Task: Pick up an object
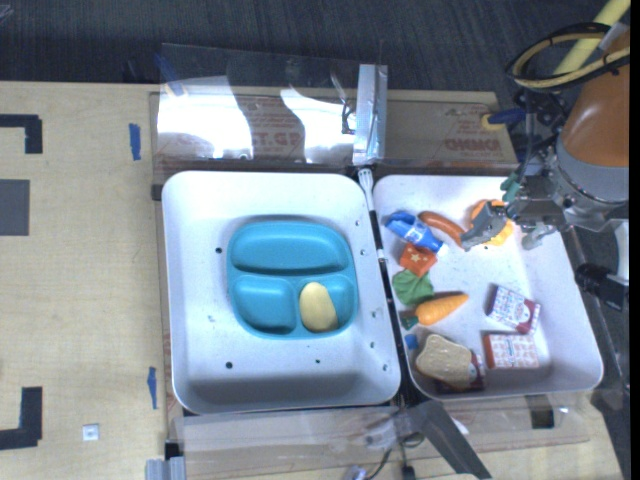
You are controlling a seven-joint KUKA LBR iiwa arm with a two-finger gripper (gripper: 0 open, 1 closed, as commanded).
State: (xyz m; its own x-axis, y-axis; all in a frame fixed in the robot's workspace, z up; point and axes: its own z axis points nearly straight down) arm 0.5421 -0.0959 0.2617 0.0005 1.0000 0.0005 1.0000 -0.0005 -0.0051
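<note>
The arm enters from the right edge of the camera view, orange band uppermost, with its wrist hanging over the upper right part of the right bin. The gripper sits low over that bin's upper area, dark fingers pointing left and down. Its tips overlap a small orange and yellow object; whether that object lies between the fingers or just beneath them cannot be told, and how far the fingers are spread cannot be told either. Just left of the gripper lies a hot dog, and touching its left end a blue packet. Below these sits a red packet, then a green leafy piece, then a carrot lying aslant. A slice of bread rests near the front left corner of the right bin. Two small red and white cartons are on the bin's right side: one tilted, the other just in front of it near the front rim. The left bin holds a blue divided tray at its middle. A pale yellow lemon-like object sits in the tray's front right compartment. A clear plastic sheet stands behind the left bin.
</note>
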